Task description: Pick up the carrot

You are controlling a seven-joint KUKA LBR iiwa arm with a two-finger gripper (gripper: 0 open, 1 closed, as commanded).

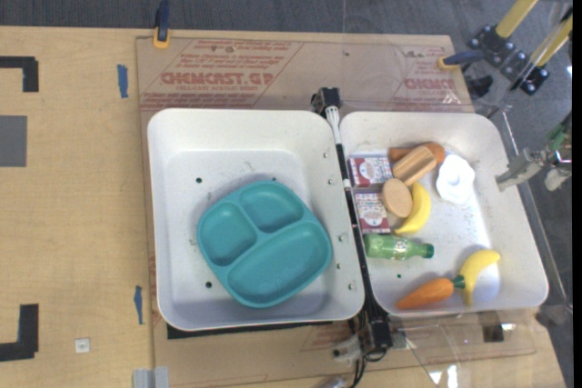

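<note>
Nearest the camera, the carrot [426,293] is being shown lying in the right bin [523,223], beside a lemon [479,264]. Probably light, rigid and smooth, it is best being gripped mid-body. Whether the tool is open cannot be told.

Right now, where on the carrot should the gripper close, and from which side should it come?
Grip the carrot across its thick orange middle, probably from straight above. It lies flat, pointing left, in the right bin. The lemon crowds its green end, so stay toward the tip.
</note>
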